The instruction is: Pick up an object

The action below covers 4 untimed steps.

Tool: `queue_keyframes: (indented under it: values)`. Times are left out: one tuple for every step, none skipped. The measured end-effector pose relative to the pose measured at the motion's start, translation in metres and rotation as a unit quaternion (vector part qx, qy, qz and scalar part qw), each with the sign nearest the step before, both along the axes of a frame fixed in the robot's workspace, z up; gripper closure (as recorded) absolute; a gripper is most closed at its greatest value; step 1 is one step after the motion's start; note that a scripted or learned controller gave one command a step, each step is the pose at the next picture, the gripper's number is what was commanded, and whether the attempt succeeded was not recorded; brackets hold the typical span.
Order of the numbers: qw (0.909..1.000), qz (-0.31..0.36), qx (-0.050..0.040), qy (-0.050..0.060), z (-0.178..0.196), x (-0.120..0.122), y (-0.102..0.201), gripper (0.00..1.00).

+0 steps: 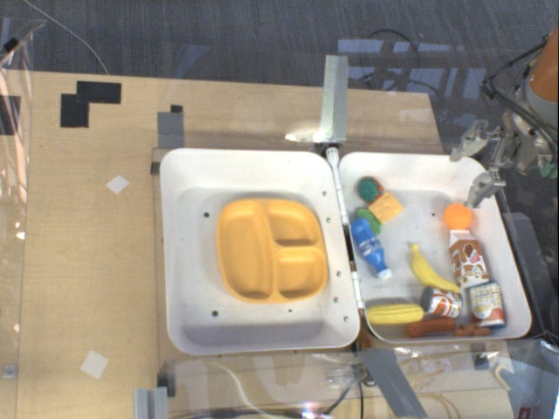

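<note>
bins: two shallow white ones side by side; the left bin (175, 260) has a yellow divided tray (271, 250) in its middle, the right bin (515, 312) has the small things.
claw: the gripper (486, 184) hangs at the right bin's far right corner, over the rim; nothing sits between its fingers; whether they are apart or together i cannot tell from here.
nearest thing: an orange ball (458, 216), just beside the claw, toward the near side.
further off: a brown bottle (467, 260) past the ball, then a banana (431, 270), a can (486, 304) and a corn cob (393, 312) along the near wall.
by the divider: a blue bottle (370, 249), a yellow block (385, 208) and a green-and-red round thing (370, 188), well apart from the claw.
</note>
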<state>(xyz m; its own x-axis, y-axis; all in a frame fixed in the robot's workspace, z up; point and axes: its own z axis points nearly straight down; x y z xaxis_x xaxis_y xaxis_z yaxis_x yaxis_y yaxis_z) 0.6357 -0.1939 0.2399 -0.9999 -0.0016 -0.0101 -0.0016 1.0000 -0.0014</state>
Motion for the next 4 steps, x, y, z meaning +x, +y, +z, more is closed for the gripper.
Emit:
queue_keyframes:
  values:
    - [0.9796, -0.201, 0.0023, 0.003, -0.094, 0.026, 0.000, 0.00]
    - [0.8739, -0.486, 0.0086, -0.006, -0.144, 0.018, 0.069, 0.00]
    - [0.9140, -0.406, -0.0087, 0.004, -0.148, 0.030, 0.084, 0.00]
    - [0.9165, -0.400, 0.0017, -0.010, -0.131, 0.039, 0.092, 1.00]
